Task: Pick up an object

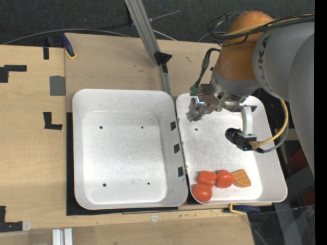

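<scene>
Hovering over the upper left corner of the right bin (265,152), the gripper (195,112) is carrying nothing, and whether it is spread or pressed together I cannot tell. The 3 red pieces (211,183) and 1 tan piece (241,178) are lying well below it, by the bin's near wall. Descending squarely over 1 piece, away from the wall, would probably suit best.

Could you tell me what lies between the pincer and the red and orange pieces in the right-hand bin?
Bare white bin floor, by the camera view. The pincer hangs near the bin's far end; the red pieces and orange piece cluster at its near end.
</scene>
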Motion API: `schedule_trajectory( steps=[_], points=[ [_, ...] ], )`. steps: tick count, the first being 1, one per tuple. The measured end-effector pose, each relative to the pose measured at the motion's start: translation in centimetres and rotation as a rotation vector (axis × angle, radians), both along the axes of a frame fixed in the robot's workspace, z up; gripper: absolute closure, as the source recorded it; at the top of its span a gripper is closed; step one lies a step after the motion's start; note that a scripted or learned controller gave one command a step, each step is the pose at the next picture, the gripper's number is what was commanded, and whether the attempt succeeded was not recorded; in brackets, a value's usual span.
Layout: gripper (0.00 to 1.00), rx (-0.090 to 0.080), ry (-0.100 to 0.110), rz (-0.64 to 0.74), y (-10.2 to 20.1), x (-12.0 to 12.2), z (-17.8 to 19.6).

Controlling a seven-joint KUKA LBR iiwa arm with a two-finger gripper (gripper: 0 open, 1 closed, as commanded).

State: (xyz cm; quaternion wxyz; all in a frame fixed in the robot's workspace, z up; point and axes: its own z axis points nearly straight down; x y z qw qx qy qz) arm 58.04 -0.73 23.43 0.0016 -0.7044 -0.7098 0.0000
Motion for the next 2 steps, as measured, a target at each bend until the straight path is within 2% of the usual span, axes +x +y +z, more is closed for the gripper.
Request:
schedule_trajectory(
  steps=[2],
  points=[
    [1.00,-0.001,-0.001,-0.001,9.2,1.0,-0.4]
  ],
)
